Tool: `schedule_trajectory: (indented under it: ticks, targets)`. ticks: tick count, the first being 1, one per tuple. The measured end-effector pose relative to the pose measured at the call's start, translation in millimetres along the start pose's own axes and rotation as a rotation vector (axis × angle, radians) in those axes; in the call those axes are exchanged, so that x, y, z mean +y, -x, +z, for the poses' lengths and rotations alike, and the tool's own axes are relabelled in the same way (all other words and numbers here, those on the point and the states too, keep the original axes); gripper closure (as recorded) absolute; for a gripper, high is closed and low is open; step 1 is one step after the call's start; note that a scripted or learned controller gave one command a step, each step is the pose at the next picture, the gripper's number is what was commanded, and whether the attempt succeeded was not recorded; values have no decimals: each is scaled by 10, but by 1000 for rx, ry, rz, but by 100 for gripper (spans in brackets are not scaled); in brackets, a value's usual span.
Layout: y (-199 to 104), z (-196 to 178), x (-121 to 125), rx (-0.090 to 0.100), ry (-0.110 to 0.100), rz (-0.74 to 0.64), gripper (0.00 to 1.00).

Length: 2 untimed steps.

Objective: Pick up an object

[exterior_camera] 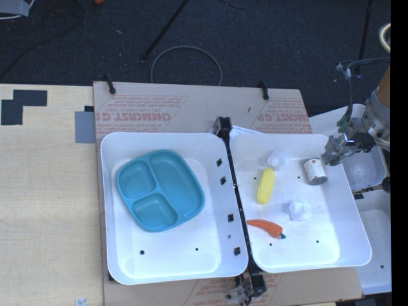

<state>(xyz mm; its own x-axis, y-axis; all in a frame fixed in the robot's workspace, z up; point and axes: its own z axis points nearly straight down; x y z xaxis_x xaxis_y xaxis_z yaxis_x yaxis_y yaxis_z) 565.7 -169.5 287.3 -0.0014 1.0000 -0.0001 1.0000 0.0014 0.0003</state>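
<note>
From above, the gripper [334, 150] hangs at the right bin's [331, 254] far right rim, right beside a small grey-and-white can [314, 171] lying on its side; how its grip is set, I cannot tell. Further left in that bin lie a yellow corn cob [265, 185], a white lump [298, 210], a small white piece [275, 160] and an orange carrot [266, 227]. The left bin [166, 266] holds a blue divided plate [159, 189].

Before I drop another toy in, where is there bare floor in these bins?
Left bin: a bare strip along the near wall, below the blue plate. Right bin: bare near corner, right of the carrot. Crowded: around the corn, the can and the gripper.
</note>
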Motion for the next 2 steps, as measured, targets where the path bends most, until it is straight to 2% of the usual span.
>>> schedule_trajectory:
  ticks: [1,2]
  targets:
    - [-602,110,-144,3,-5,-3,100]
    - [-1167,266,-169,3,-5,-3,100]
